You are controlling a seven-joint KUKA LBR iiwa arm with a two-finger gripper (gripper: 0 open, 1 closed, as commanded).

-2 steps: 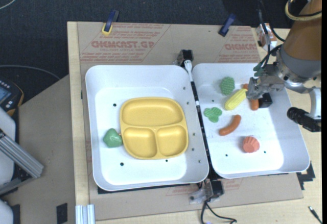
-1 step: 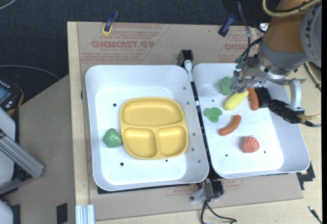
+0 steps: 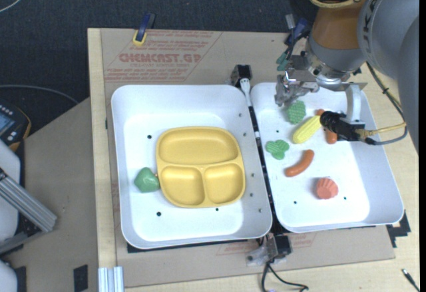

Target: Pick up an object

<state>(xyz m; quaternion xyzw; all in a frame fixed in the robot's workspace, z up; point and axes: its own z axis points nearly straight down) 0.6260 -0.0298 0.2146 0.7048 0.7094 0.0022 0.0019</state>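
Pink shell toy [image 3: 325, 188] foremost, green toy [image 3: 295, 112] just below gripper [image 3: 289, 92] — grip unreadable

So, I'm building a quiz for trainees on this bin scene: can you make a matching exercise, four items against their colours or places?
Items:
1. divided tray
2. toy sausage
3. toy corn
4. green piece

Descriptions:
A. yellow cob in the right bin, near the gripper
B. lies beside the tray in the left bin
C. orange-red, right bin
D. yellow, three compartments, left bin

Pairs: 1-D, 2-C, 3-A, 4-B
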